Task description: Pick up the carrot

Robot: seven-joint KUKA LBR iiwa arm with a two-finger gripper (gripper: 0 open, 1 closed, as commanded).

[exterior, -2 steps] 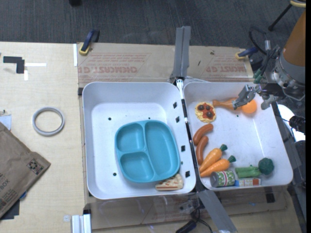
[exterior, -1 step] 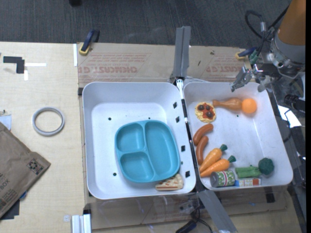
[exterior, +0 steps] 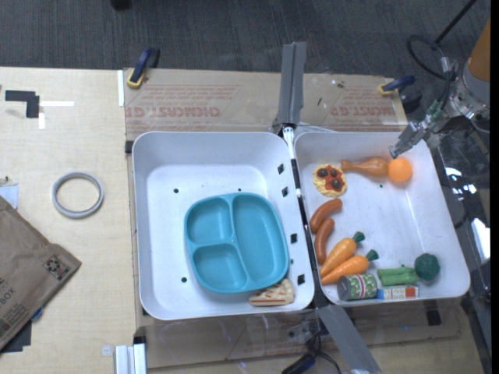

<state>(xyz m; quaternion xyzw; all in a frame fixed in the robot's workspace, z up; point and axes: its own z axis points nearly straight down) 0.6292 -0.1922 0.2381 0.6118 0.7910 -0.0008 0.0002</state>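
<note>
- Approach step, by the look of it: claw (exterior: 407, 141) poised at the 1 o'clock corner of the right bin (exterior: 454, 232), just beside an orange ball (exterior: 400, 171); nothing between its tips.
- Cannot tell whether spread or pressed together; too small and dark to read.
- Two carrots (exterior: 344, 259) lying side by side, touching, at about 7 o'clock in the same bin, well apart from the claw.
- Flanked by two sausages (exterior: 324, 226) toward 10 o'clock and a can (exterior: 358, 287) at 6 o'clock.
- Long axes slanted: green tops toward 2 o'clock, orange tips toward 8 o'clock.
- Next move likely calls for travel toward 7 o'clock, a turn to close across the slanted axis, then descent onto one carrot clear of its twin.
</note>
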